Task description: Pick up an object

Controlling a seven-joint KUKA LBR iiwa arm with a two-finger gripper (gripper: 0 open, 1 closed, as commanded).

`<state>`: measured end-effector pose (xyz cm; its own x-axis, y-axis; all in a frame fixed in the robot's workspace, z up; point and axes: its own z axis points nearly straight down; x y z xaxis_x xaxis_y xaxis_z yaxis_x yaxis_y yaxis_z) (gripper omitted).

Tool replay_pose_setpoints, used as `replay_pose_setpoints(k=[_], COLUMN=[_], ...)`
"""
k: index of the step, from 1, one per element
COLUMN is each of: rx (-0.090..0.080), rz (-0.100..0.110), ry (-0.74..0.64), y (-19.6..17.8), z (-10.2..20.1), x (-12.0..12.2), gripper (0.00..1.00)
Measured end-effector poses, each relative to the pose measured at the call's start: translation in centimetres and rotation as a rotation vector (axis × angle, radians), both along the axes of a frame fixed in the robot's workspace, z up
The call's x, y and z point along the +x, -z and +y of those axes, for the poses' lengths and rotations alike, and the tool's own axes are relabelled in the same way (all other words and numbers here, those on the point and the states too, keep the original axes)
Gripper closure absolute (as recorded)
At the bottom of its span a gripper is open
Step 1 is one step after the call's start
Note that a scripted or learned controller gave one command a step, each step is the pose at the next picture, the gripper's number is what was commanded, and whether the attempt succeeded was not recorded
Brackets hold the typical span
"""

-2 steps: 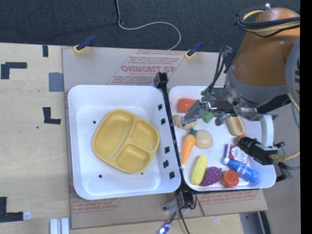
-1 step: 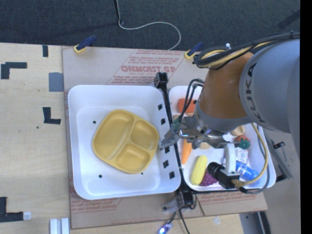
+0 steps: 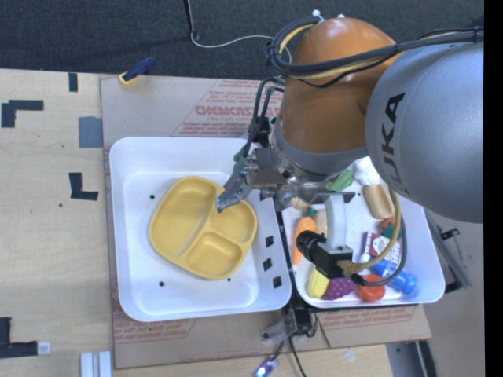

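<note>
- Lettering "KUKA", partly cut off, reads on the grey arm (image 3: 428,124); red print on the cardboard sheet (image 3: 212,108) under the bins is illegible.
- Tool (image 3: 229,196) sits over the yellow divided plate (image 3: 196,230) in the left bin (image 3: 130,210); finger state cannot be told.
- Toy food (image 3: 346,285) crowds the right bin (image 3: 432,246).
- Worktop (image 3: 47,210) is pale wood with dark marks; grey carpet (image 3: 94,18) lies beyond.

Light wood worktop (image 3: 47,234) with black tape marks. A cardboard sheet (image 3: 181,104) with red print lies flat on it. Two shallow white bins sit side by side, touching, on the cardboard: left bin (image 3: 126,234), right bin (image 3: 435,261). A small yellow-and-blue clip (image 3: 137,70) rests at the cardboard's far left corner.
</note>
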<state>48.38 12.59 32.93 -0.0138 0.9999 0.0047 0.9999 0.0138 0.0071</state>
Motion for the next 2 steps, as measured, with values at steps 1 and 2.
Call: replay_pose_setpoints(k=[1,2], rx=[-0.006,-0.008], rz=[0.01,0.013], ry=[0.009,0.008], y=[-0.44,-1.36], z=[-0.6,-0.58], x=[-0.07,-0.09], gripper=[1.0,1.0])
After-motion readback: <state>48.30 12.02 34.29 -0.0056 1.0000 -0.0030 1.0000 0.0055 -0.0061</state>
